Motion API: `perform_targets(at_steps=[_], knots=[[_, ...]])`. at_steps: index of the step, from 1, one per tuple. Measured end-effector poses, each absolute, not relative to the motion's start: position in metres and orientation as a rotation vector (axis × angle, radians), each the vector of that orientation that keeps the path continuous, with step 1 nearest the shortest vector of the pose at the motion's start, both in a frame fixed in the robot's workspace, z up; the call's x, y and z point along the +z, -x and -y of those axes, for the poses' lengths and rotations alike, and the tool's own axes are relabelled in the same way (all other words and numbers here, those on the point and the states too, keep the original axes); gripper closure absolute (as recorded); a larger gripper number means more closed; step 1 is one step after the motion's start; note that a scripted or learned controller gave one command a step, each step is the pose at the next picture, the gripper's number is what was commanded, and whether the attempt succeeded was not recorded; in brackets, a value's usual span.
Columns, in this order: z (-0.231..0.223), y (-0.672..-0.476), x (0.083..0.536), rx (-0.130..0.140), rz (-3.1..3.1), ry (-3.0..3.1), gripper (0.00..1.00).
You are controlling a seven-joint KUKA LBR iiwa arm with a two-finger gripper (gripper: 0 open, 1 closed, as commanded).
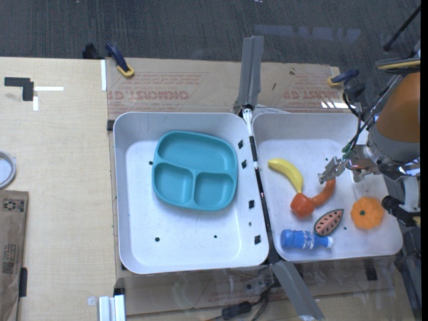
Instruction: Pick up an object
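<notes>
We see two white bins side by side on the bench. The left bin (134,246) carries a teal divided plate (195,170) lying flat toward its back half. The right bin (294,136) holds all the loose things: a banana (287,173) near its centre, an orange carrot-like toy (311,200) with a round red end just in front of the banana, a watermelon slice (328,222) beside it toward the front edge, a blue bottle (304,240) lying on its side along the front edge, and a small orange pumpkin (367,213) near the right-hand wall.

The gripper (332,170) hangs over the right half of that bin, its tip just above the upper end of the carrot-like toy. We cannot tell how its fingers stand; the metal tip is too small and cluttered to read, and nothing is visibly held.

Our judgement is that the carrot-like toy is the likeliest target, and the risks come from crowding. It is slim and rounded, so an off-centre close could squirt it sideways. The banana and watermelon slice lie close, so a descending finger could land on one or nudge them together. The pumpkin beside the wall could roll if brushed.
</notes>
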State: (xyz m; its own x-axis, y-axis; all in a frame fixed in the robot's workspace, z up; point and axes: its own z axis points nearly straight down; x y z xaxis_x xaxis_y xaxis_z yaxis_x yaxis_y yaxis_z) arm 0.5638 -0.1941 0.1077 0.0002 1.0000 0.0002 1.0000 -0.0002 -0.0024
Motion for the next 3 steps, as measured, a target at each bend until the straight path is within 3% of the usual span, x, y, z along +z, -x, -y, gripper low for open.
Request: perform_targets(at_steps=[1,2,3], knots=[[0.185,-0.546,0.091,0.003,2.217,2.222,0.00],[0.186,-0.546,0.099,0.003,2.215,2.226,1.00],[0.087,-0.587,0.191,0.002,2.222,2.220,1.00]])
